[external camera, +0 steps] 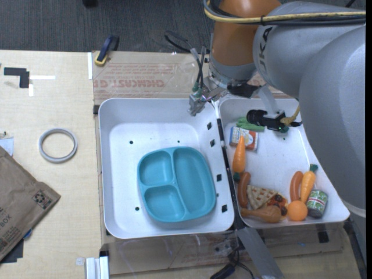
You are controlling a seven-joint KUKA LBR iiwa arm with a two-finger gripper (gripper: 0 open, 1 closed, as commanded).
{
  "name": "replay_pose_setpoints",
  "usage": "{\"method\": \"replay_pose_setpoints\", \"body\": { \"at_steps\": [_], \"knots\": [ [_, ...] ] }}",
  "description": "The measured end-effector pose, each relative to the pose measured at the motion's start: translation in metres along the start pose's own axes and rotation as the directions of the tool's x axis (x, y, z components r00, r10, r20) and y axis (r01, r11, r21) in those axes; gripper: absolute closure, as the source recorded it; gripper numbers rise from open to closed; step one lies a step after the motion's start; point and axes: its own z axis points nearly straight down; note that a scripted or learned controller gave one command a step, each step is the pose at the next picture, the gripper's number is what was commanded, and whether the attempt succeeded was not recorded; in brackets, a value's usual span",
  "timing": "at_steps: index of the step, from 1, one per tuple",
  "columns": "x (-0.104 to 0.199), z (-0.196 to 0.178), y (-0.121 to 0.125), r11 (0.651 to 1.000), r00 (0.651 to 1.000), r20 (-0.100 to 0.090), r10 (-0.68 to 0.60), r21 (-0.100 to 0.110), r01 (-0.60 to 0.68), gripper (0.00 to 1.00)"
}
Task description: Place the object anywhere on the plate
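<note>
Grey carpet floor (46,16) runs along the top of the view, and below it a pale wooden tabletop (46,97) carries two white bins set side by side on a cardboard sheet (139,77). The grey arm (325,68) enters from the right and occupies the upper right corner. The left bin (104,156) contains the plate (192,173), a teal three-compartment unit lying flat toward the bin's lower right. The right bin (273,156) contains all the toy foods; which of them is the object cannot be told. A brown paper bag (20,205) lies on the tabletop at the lower left, with a tape ring (42,145) above it, well apart from the bins. In the right bin, a carrot (239,154) lies along the left wall below a small carton (244,137). A pizza slice (260,196), an orange (297,210) and a can (317,202) sit near the lower edge. The gripper (197,104) hangs over the left bin's upper right corner, near the wall shared by both bins. Whether it is spread or closed cannot be told, and no item is visible in it.
</note>
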Motion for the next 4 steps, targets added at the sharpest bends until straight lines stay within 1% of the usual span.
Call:
{"method": "replay_pose_setpoints", "body": {
  "at_steps": [1,2,3,4],
  "knots": [
    [0.112,-0.009,0.066,0.989,0.989,-0.001,-0.149,0.000,0.149,1.00],
    [0.086,-0.018,0.046,0.997,0.997,-0.001,-0.074,0.001,0.074,1.00],
    [0.133,0.021,-0.040,0.981,0.981,-0.003,-0.195,0.004,0.195,1.00],
    [0.101,0.101,0.051,0.999,0.999,-0.001,-0.035,0.002,0.035,1.00]
  ]
}}
